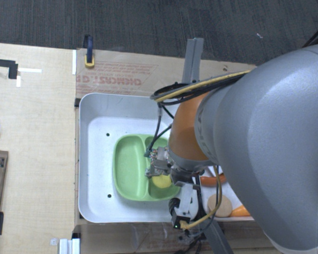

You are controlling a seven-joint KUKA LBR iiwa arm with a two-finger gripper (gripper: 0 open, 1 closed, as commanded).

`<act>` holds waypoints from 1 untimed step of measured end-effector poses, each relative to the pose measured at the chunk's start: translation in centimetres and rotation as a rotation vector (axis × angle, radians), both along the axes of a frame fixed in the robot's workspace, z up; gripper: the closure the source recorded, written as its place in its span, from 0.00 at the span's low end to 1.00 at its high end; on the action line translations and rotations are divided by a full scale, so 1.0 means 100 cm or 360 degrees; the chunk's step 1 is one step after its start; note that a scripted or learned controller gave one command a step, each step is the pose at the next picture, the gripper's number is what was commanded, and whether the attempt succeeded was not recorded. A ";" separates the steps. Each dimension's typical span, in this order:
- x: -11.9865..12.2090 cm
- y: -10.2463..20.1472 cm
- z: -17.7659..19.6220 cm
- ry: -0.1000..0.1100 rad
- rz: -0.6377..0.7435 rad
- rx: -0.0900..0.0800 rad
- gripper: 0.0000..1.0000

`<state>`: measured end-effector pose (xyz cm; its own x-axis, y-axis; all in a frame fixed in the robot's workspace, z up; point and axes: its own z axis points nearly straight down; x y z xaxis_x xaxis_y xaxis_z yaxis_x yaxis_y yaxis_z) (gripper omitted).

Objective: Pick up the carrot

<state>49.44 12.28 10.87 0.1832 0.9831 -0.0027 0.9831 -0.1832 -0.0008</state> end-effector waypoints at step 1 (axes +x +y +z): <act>-0.017 -0.030 0.082 0.0004 -0.0499 -0.0002 1.00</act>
